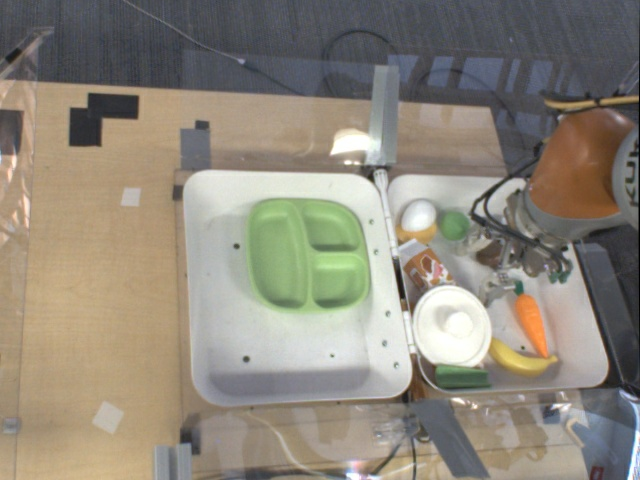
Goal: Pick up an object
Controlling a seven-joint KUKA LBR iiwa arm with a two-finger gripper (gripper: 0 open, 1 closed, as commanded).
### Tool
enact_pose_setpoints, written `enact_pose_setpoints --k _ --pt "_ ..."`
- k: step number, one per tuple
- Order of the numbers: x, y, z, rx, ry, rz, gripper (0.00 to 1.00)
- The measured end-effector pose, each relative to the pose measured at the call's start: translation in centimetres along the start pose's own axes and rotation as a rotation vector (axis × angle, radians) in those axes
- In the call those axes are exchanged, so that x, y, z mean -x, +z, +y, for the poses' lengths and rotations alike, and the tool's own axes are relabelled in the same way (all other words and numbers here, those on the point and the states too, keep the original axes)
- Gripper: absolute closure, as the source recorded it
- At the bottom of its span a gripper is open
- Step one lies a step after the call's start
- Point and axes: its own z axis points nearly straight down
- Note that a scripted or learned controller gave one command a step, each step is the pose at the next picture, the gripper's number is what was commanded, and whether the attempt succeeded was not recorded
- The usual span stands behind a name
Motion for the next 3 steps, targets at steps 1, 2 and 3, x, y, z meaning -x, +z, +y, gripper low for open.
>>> enact_pose_setpoints --k 1,2,3 --pt "-4.8 -0.1 -4.6 -0.002 -0.004 0.001 0.0" --pt "-6.2 -0.1 -3.7 -0.003 -0.051 -0.003 0.0" --pt "-6.3 -0.2 -2.6 -0.004 -0.063 -0.003 0.0"
